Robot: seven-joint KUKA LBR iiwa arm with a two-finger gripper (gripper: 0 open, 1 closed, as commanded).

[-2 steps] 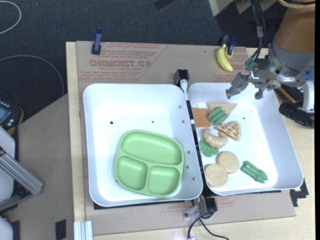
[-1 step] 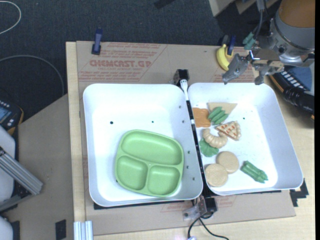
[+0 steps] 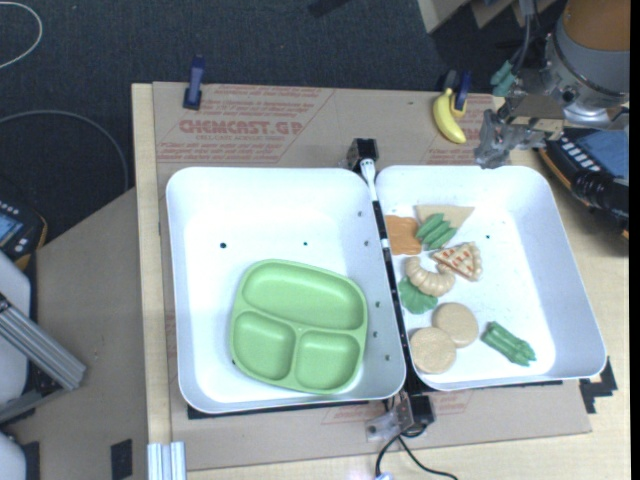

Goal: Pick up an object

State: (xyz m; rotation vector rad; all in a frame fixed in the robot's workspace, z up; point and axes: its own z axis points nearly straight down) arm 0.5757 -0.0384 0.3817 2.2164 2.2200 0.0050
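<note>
Camera view: two bins (image 3: 190,268), one tray (image 3: 298,325)

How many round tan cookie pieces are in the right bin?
2. One round tan cookie lies near the middle of the right bin's front half; the other sits just front-left of it, touching. Others could hide under the food pile.

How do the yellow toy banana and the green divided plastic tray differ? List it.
The yellow toy banana is small, curved and lies on the bench beyond the bins; the green divided plastic tray is far larger, flat, with three compartments, and sits inside the left white bin. Both lie untouched.
</note>
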